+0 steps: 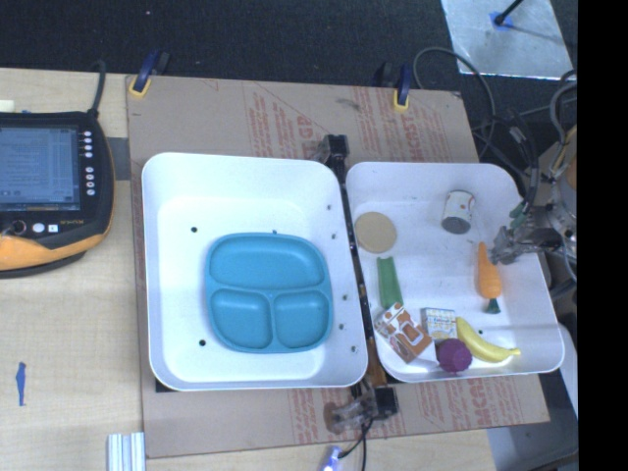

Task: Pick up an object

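The gripper (515,232) sits at the right bin's (412,180) 3 o'clock rim, low over the wall, and its metal parts blur together there, so I cannot tell how the jaws stand; nothing shows between them. The nearest candidate is the carrot (488,275), lying at about 7 o'clock from the gripper, just beside it, long axis running 12 to 6, green stub at the lower end. It looks like a toy: probably light, stiff and a bit slick, so a pinch across its thick middle, from 9 and 3, should hold better than one near the tapering tip, where it could squirt out. The can (457,211), toward 11 o'clock from the carrot, lies tilted and would likely roll; take it across its round sides. At the bin's 6 o'clock edge the banana (485,344) touches the plum (452,354); the curved banana suits a grip at mid-length, while the round plum may slip away. The two packets (418,328) look flat and thin, hard to get under, as does the disc (375,232) at 10 o'clock. The green stick (391,281) lies near the dividing wall, narrow and easy to span. The left bin (177,194) bears a blue tray (267,290).
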Available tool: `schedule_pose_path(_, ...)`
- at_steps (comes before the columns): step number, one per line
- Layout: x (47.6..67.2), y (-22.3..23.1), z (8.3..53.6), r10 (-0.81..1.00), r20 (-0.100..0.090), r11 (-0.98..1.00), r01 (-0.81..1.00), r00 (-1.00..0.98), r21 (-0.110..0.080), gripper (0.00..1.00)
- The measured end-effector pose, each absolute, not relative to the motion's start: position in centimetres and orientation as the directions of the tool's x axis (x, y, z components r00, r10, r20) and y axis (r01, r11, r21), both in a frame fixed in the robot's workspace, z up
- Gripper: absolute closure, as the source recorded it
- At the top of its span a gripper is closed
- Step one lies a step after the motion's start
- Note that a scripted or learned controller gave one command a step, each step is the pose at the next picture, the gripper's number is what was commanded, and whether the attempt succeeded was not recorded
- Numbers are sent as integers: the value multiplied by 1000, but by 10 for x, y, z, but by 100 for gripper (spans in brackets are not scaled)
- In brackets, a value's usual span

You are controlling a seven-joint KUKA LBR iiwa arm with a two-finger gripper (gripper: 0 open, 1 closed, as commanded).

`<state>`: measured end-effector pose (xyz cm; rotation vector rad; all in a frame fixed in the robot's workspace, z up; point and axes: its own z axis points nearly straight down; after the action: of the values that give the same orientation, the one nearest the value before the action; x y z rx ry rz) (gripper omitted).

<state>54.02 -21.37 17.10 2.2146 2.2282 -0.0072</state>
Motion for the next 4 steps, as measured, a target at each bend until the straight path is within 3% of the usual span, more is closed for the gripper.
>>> schedule_pose_path(1, 540, -214, 171, 1000, -4, 7, 1000, -7, -4, 0)
schedule_pose_path(2, 541, -215, 181, 1000, -6, 8, 1000, -8, -3, 100)
schedule_pose_path(3, 509, -159, 203, 1000, -1, 8, 1000, -8, -4, 100)
schedule_pose_path(4, 529, -210, 203, 1000, 0, 2, 1000, -2, -2, 100)
